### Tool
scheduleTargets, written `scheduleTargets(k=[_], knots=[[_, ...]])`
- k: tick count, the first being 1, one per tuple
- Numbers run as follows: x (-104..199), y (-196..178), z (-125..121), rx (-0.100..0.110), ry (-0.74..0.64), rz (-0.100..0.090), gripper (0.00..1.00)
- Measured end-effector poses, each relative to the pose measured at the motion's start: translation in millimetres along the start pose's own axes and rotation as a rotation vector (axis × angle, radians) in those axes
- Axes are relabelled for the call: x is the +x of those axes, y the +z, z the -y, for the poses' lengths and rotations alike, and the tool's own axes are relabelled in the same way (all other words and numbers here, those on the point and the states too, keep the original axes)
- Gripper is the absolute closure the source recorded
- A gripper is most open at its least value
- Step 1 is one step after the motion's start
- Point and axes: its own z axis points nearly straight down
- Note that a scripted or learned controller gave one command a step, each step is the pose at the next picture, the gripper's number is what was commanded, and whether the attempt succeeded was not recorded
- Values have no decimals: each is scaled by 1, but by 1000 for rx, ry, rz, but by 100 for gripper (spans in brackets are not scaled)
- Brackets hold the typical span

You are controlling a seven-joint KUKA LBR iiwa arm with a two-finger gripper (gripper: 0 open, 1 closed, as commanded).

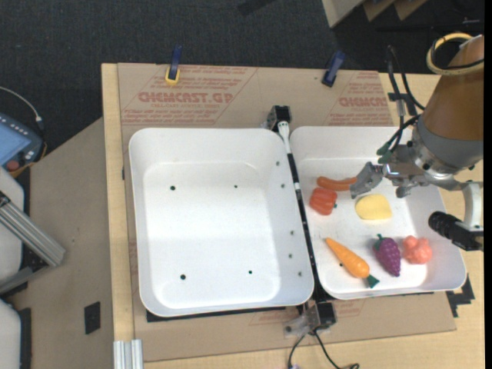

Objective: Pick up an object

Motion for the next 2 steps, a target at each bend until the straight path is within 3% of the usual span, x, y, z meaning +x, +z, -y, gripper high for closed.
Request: scheduleTargets(k=[1, 2], knots=[[103, 11, 64, -3, -20, -8, 0], [152, -27, 42, -17, -18, -4, 0]])
